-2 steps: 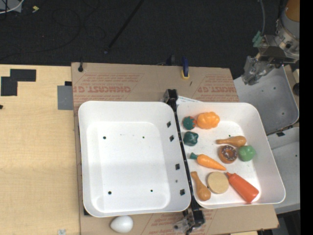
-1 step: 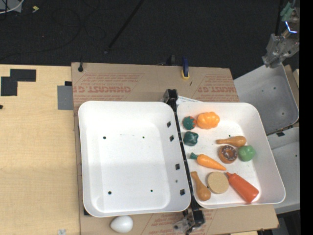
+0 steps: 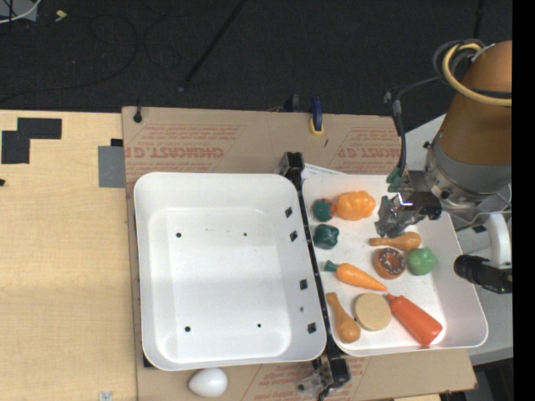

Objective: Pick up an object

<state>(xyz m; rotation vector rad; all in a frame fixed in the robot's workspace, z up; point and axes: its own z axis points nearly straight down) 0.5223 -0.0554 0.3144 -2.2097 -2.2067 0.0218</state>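
My gripper hangs over the right bin, in its upper middle part. Its dark fingers point down just above a tan squash-shaped toy, and nothing shows between them. An orange pepper lies to its left. Two dark green pieces sit near the bin's left wall. Below the gripper are a brown donut, a green ball, a carrot, a beige disc, a red bottle-shaped toy and a tan drumstick-shaped toy.
The left bin stands beside the right one, with a black divider rail between them. A white egg lies on the bench below the left bin. The arm's grey body and orange band fill the upper right.
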